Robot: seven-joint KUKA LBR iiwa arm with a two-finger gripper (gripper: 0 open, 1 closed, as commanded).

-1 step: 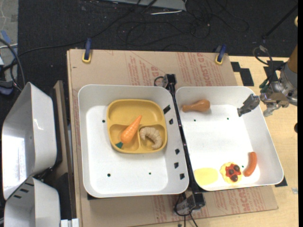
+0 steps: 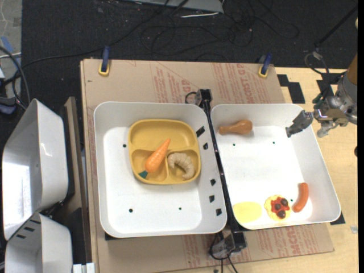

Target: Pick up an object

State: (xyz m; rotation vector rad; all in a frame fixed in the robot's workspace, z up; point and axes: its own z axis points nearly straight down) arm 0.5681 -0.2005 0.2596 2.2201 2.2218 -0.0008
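My gripper (image 2: pixel 307 131) hangs over the right bin's (image 2: pixel 267 158) far right corner, fingers spread open with nothing between them. A brown toy drumstick (image 2: pixel 236 128) lies at the bin's far edge, well left of the gripper. Along the near edge lie an orange-red sausage (image 2: pixel 301 197), a small pizza piece (image 2: pixel 278 206) and a flat yellow disc (image 2: pixel 247 211). In the left bin (image 2: pixel 114 198) a yellow divided plate (image 2: pixel 142 132) holds an orange carrot (image 2: pixel 157 156) and a pale shrimp (image 2: pixel 182 165).
A black divider strip (image 2: pixel 215 164) runs between the two bins. Clamps (image 2: pixel 104 67) hold the cardboard base at the back. White boxes (image 2: pixel 31 169) stand left of the bench. Cables lie on the dark floor behind.
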